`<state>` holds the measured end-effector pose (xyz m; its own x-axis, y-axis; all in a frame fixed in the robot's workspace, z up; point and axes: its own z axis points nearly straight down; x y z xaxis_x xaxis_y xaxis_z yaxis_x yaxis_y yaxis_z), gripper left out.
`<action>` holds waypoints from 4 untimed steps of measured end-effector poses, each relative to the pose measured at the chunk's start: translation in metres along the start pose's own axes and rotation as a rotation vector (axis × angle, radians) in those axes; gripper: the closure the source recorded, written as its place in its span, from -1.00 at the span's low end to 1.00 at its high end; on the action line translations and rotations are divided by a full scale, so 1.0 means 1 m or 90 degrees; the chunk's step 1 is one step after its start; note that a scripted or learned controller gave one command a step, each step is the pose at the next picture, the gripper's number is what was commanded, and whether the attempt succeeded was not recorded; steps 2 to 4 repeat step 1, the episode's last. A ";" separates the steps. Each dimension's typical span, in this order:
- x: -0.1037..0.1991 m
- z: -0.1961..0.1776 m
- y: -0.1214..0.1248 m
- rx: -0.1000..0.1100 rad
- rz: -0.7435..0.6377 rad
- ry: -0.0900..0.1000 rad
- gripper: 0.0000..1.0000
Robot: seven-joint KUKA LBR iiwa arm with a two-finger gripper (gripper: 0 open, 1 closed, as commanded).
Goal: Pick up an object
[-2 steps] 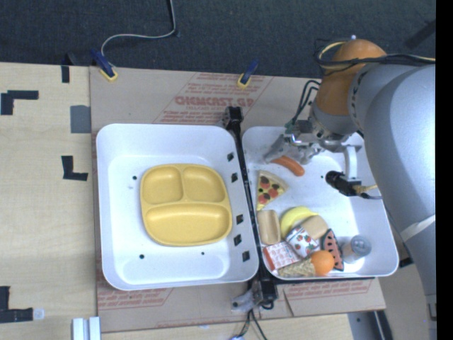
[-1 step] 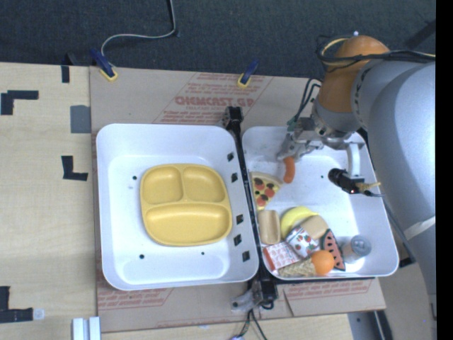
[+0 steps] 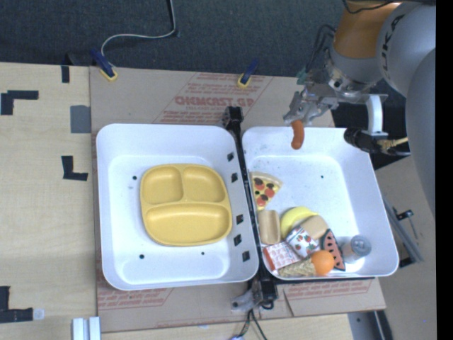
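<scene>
The small orange-red sausage (image 3: 297, 134) hangs upright above the far rim of the right bin (image 3: 354, 163), its top end pinched between the jaws of the gripper (image 3: 300, 119), which are clenched on it; its lower end dangles free over the bin's white floor. It looks like a light toy piece, probably smooth plastic, stiff enough to keep its shape, so the risk is slipping rather than crushing; a hold nearer its middle would likely be steadier than this grip at the tip. The rest of the toys sit well away from the sausage, crowded at the near side of the right bin: a pizza slice (image 3: 264, 187), a yellow rounded piece (image 3: 297, 219), an orange ball (image 3: 322, 262) and others piled so closely that their outlines are hard to separate. The left bin (image 3: 117, 190) beside it carries a yellow divided plate (image 3: 186, 205). The finger contact itself is small and partly shadowed by the wrist
</scene>
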<state>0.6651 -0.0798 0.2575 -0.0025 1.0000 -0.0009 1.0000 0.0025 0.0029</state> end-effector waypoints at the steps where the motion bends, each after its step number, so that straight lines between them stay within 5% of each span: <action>1: 0.030 -0.002 -0.097 0.002 0.001 0.000 1.00; 4: 0.030 -0.002 -0.097 0.002 0.001 0.000 1.00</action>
